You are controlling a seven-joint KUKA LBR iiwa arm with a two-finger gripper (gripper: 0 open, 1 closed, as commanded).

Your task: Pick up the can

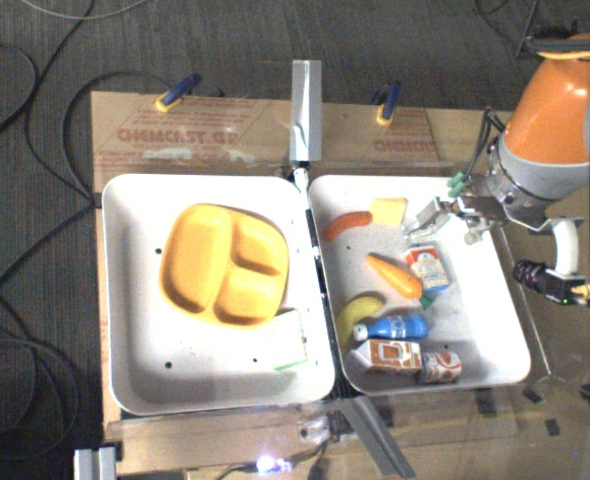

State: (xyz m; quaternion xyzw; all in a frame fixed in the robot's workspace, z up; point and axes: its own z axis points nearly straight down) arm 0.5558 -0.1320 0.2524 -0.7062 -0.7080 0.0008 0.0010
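Observation:
The can point(442, 366), red and white, lies on its side near the front right corner of the right bin point(510, 313). It touches the end of a brown carton point(388, 355). My gripper point(445, 225) hangs over the back part of that bin, well behind the can, just above a small red and white juice box point(428, 268). Its fingers stand open with nothing between them. The grey and orange arm point(550, 128) comes in from the right.
The right bin also holds a carrot point(395, 276), a banana point(358, 314), a blue bottle point(396, 328), a sausage point(346, 224) and a cheese wedge point(388, 210). A yellow divided tray point(225, 265) lies in the left bin point(135, 358).

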